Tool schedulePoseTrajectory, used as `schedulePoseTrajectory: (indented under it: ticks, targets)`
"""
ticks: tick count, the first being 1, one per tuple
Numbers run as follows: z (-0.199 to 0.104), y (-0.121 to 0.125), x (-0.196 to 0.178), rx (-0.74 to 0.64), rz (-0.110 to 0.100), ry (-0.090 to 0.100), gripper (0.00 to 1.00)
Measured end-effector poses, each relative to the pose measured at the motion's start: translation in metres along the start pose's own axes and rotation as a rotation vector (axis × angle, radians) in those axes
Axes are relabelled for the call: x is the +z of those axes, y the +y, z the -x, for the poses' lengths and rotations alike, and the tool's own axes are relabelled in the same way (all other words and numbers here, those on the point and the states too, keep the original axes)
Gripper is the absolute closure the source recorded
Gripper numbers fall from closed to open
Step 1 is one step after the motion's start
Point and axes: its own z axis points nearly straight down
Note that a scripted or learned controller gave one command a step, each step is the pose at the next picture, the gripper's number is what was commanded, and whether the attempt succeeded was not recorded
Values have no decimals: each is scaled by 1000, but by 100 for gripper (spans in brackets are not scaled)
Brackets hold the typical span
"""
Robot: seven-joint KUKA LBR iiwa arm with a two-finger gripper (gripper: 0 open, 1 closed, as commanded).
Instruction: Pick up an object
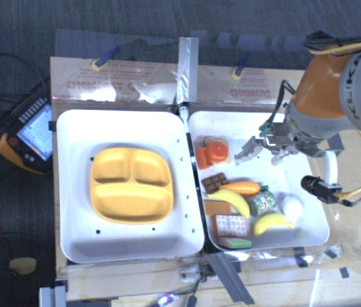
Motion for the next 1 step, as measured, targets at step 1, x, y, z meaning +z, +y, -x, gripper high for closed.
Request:
schedulePoseTrajectory:
  ticks: [1]
  targets:
    - [33,-60,103,-49,15,-6,0]
